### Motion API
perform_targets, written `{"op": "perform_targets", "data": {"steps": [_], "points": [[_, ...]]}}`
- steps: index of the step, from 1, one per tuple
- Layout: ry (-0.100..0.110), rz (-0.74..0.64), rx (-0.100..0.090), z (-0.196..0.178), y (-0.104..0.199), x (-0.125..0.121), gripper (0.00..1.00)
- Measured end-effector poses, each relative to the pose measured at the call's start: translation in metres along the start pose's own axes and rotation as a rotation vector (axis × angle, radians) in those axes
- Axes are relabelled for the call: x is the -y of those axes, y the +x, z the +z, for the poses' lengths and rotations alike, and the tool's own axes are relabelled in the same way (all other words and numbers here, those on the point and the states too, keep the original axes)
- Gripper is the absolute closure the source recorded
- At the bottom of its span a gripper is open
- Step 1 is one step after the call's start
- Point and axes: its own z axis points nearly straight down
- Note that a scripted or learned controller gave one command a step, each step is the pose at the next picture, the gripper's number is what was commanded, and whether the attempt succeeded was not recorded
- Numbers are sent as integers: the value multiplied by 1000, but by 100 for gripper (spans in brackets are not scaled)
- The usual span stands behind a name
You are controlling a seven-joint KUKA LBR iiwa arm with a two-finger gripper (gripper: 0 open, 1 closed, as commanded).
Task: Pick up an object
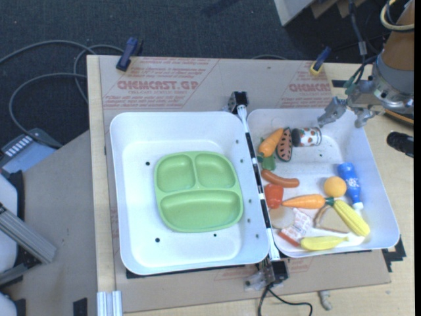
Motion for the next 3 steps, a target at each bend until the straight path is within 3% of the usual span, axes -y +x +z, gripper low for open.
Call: {"op": "perform_targets", "data": {"steps": [1,2,3], "points": [[-1,0,0,110,-29,59,0],[2,1,-1,120,-30,143,0],[-3,-1,1,7,-9,67,0]]}}
